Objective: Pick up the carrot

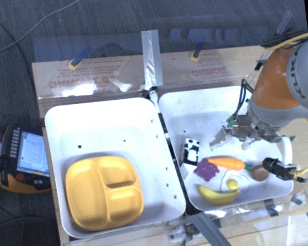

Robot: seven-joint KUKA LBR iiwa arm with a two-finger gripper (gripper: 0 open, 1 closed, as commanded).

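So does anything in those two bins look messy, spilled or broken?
Nothing stands out. The toy food, carrot included, is bunched in the right bin's front corner, and the yellow tray lies flat in the left bin.

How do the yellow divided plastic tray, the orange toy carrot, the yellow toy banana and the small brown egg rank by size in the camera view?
Largest to smallest:
1. Yellow divided plastic tray, by far.
2. Orange toy carrot and yellow toy banana, too alike to rank.
3. Small brown egg.

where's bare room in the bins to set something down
Left bin: bare floor behind the yellow tray. Right bin: bare back half. Its front is crowded with carrot, banana, grapes and egg.
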